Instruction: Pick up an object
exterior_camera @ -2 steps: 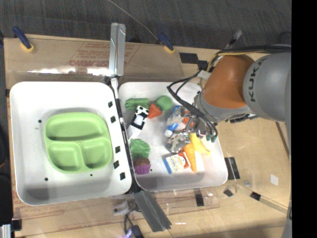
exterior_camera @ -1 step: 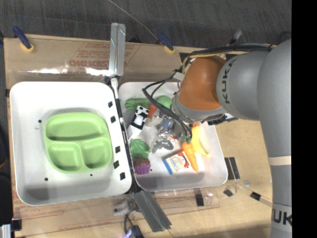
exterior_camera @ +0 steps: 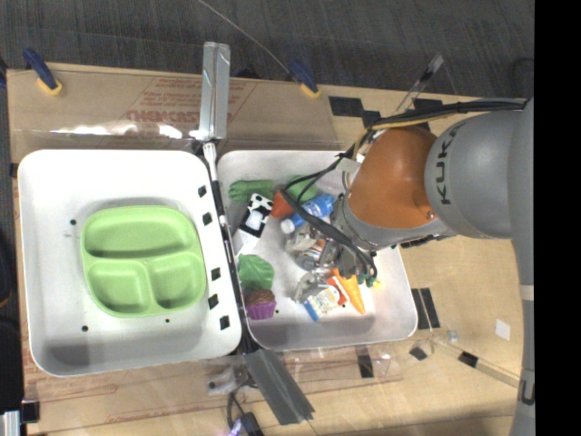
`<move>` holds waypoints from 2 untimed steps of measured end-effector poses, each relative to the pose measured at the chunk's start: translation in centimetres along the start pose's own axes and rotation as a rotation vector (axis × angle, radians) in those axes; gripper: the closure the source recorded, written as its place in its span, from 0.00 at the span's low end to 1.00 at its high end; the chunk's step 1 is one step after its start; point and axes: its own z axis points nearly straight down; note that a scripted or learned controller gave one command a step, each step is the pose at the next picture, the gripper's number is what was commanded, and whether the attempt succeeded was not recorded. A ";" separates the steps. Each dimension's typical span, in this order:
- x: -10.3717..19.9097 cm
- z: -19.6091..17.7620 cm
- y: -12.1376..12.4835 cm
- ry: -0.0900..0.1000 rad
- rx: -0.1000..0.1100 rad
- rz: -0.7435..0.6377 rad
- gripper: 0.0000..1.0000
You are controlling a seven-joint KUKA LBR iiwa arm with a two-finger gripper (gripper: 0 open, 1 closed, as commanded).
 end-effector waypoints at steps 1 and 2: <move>-5.9 -0.1 3.1 -0.003 -0.001 0.046 0.00; -6.1 -1.4 3.2 -0.009 -0.001 0.040 1.00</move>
